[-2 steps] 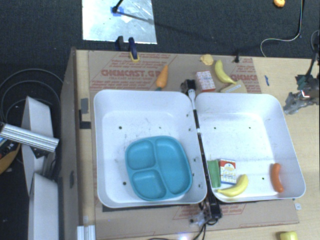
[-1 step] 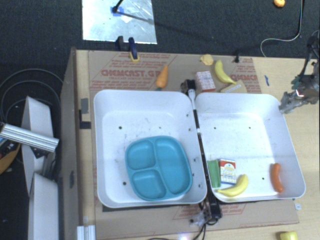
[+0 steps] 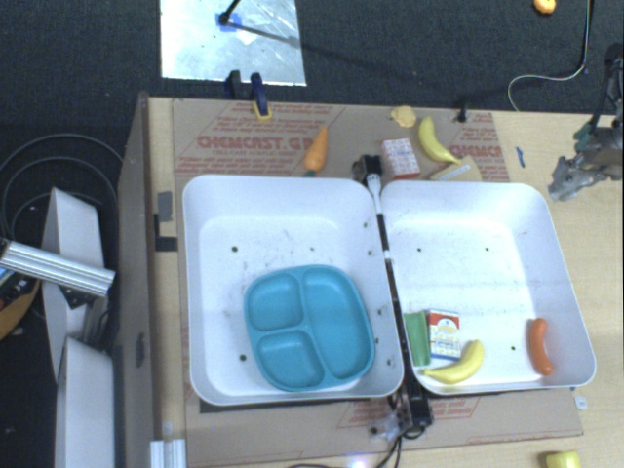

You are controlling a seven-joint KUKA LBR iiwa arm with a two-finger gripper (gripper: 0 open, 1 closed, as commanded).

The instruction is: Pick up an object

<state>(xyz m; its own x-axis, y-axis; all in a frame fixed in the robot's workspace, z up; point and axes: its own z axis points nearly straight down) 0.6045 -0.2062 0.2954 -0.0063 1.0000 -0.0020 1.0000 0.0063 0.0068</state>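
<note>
Front edge: yellow obj (image 3: 563, 459) at bottom R of counter (image 3: 292, 130), partly cut off, can't ID.
R bin (image 3: 487, 222): white, shallow; contents all along its near side.
Banana (image 3: 458, 364): in R bin, near-L corner, touching the small box.
Small box (image 3: 444, 332): red/white carton w/ green side, in R bin just behind banana, close to the divider betw bins.
Hot dog (image 3: 539, 346): orange sausage-like piece, R bin near-R corner, well apart from banana.
L bin (image 3: 273, 213): white, holds the plate.
Plate (image 3: 308, 327): blue, 3 compartments, lying flat in near half of L bin.
Behind bins: carrot-like orange piece (image 3: 316, 150), 2nd banana (image 3: 433, 140), pink/white box (image 3: 401, 157), small pale yellow obj (image 3: 403, 116), all on counter.
Clamp (image 3: 259, 94): blue/yellow, at far edge of counter.
Arm: jaws (image 3: 575, 175) at R edge, over counter beyond far-R corner of R bin, not above any obj.
Jaws state: can't tell, too small/blurred.
Floor: orange ball (image 3: 545, 4) far R; shiny sheet (image 3: 232, 27) far L.
</note>
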